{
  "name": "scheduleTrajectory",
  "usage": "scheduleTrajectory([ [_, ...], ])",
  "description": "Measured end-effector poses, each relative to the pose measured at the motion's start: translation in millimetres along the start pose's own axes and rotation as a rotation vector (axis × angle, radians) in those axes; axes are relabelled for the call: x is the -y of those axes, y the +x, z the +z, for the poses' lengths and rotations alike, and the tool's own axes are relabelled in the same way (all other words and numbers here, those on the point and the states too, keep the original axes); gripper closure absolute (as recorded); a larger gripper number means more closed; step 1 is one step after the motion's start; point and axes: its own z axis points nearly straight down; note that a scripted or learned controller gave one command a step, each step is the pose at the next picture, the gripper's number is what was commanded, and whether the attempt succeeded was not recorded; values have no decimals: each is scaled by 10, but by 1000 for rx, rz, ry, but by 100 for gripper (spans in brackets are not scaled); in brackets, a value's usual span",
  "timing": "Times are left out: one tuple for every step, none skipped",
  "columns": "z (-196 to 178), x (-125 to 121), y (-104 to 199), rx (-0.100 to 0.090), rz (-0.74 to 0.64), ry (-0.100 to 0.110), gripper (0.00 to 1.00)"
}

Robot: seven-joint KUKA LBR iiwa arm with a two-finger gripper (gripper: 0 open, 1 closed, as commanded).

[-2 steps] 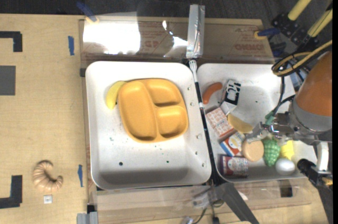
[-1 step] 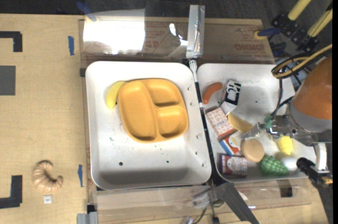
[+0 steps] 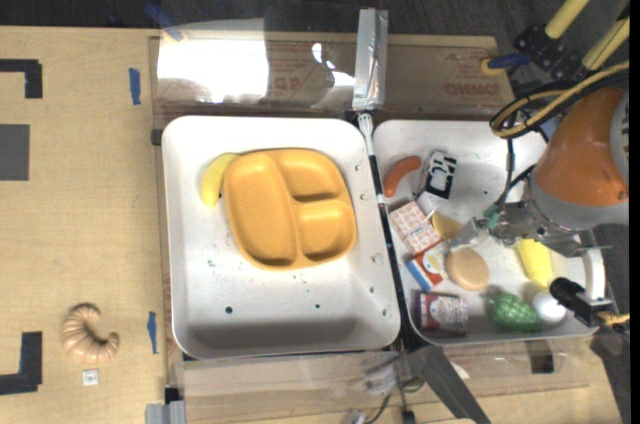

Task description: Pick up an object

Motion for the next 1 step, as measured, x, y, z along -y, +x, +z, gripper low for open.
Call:
scheduleTrajectory([
  [-253,-77,165,-17,-81,32,0],
])
